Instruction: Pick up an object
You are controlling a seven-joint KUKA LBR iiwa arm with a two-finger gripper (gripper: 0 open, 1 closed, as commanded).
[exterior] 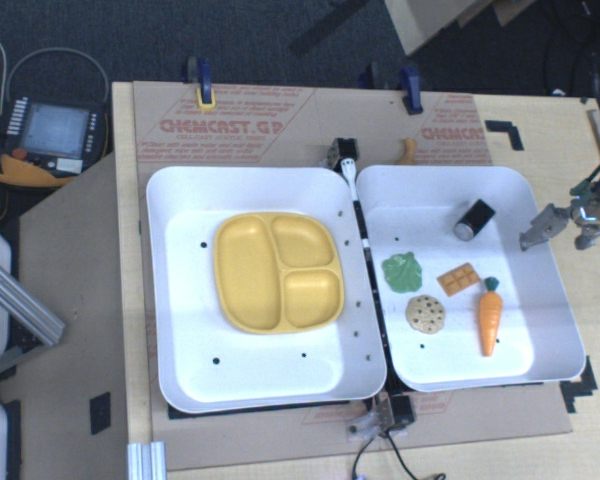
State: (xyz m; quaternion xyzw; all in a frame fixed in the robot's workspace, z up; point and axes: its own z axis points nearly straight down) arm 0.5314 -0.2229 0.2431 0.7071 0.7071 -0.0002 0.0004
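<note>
No object is lifted yet. The grey two-finger gripper (563,224) hovers open and empty at the right bin's (550,358) right edge; the orange plastic carrot (490,317) lies nearby inside.

— What lies in the right bin (540,353)?
— A black cylinder (473,219) on its side toward the back, a green leafy piece (402,271), a tan waffle (458,279), a speckled cookie (425,314), and an orange carrot (490,317), green tip pointing away.
— Touching?
— No, all apart.
</note>
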